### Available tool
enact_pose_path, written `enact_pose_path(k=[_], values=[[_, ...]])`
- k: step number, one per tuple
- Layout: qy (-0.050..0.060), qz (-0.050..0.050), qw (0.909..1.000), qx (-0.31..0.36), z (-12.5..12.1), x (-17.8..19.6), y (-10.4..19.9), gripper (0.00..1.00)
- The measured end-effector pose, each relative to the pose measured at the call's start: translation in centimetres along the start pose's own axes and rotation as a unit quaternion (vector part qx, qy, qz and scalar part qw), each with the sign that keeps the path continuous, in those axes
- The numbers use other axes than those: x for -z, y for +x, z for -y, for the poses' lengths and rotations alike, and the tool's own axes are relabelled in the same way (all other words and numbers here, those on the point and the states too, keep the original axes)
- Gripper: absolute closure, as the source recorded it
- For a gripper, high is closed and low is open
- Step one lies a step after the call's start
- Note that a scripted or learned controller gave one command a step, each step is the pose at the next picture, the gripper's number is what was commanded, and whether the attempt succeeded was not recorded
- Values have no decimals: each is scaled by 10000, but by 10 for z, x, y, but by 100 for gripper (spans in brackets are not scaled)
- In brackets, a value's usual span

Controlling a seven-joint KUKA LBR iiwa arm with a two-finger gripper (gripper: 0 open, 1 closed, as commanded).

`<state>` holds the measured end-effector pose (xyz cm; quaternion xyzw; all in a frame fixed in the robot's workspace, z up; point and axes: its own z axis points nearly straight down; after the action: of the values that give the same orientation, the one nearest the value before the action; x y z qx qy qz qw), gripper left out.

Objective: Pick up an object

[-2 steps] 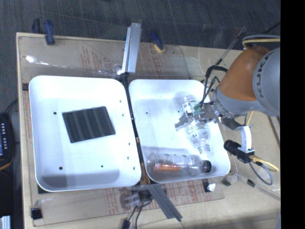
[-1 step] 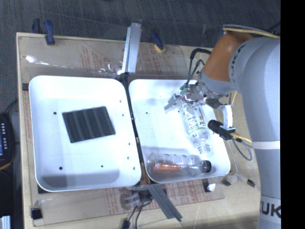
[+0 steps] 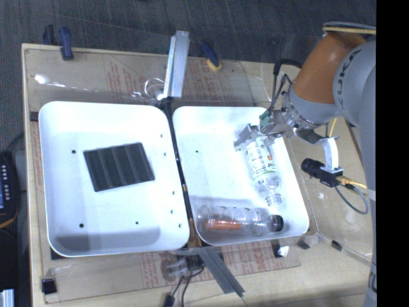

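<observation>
- Arm [image 3: 332, 75] reaches in over the right edge of the desk [image 3: 332, 248], orange band uppermost, wrist bent down toward the far right corner of the right bin [image 3: 192, 133].
- Hand [image 3: 248, 135] sits low over that corner of the bin, pointing toward the desk's left edge, right at the far end of the labelled bottle [image 3: 262, 166].
- Cannot tell whether the hand is open or closed: its tip is small, grey and blurred against the white bin floor. Contact with the bottle also not resolvable.
- Labelled bottle: clear plastic, white label, lying flat along the bin's right wall, its length running from the hand toward the near edge of the desk.
- Second bottle [image 3: 236, 221]: clear, orange-brown patch inside, dark cap toward the right, lying flat along the bin's near wall. Its cap end is close to the labelled bottle's near end.
- Left bin [image 3: 57, 126]: one dark ribbed slab [image 3: 119, 166] lying flat near its middle, well apart from the hand.
- Metal bar [image 3: 177, 59] stands at the desk's far edge between the two bins; blue clamp [image 3: 64, 34] at the far left corner.
</observation>
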<state>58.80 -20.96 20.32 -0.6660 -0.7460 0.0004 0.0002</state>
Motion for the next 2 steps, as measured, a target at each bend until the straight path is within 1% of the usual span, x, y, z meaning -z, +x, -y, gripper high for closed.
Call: enact_pose_path(k=[1,2], values=[[-7,6,9975,701,-23,-31,-1,0],[2,-3,9970,779,-30,-12,-3,0]])
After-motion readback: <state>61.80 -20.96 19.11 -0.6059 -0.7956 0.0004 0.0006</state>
